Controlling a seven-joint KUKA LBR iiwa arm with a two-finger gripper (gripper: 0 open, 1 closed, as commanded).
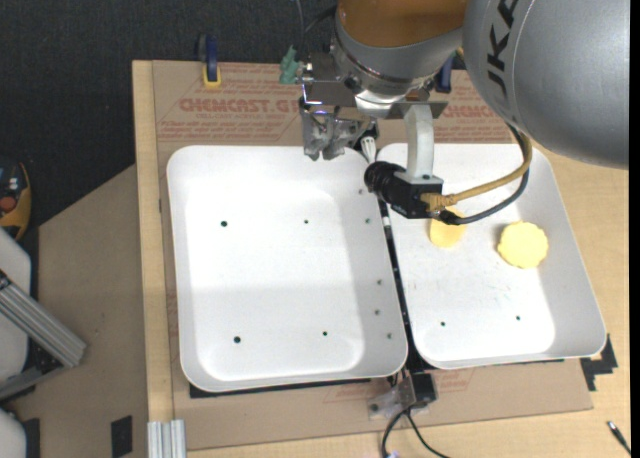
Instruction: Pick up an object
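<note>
Table (90, 276): tan board carrying two shallow white bins side by side, a printed cardboard sheet (240, 96) (red lettering, partly covered) beneath their far edges. Left bin (200, 196): white floor with a few small dark dots. Right bin (560, 296): holds two yellow objects, both in its middle band. Larger yellow object (523, 244): roundish, pale yellow, lying flat toward the bin's right edge. Smaller yellow object (447, 233): round, just beside a black fitting (402, 189) with a brass connector and a tan hose (490, 196) looping over the bin's far half; it lies near the bin's left edge and apart from the larger one. Arm (560, 36): grey, with an orange band, entering from the table's far right corner. Pincer (325, 141): metal assembly hanging over the far edge of the left bin, close to the seam between the two bins; whether its tips are spread or pressed together I cannot tell (the parts are small and cluttered), and nothing is seen between them. Blue clamp (210, 56): on the cardboard's far left corner. Aluminium rail (40, 321): at the table's left edge.
</note>
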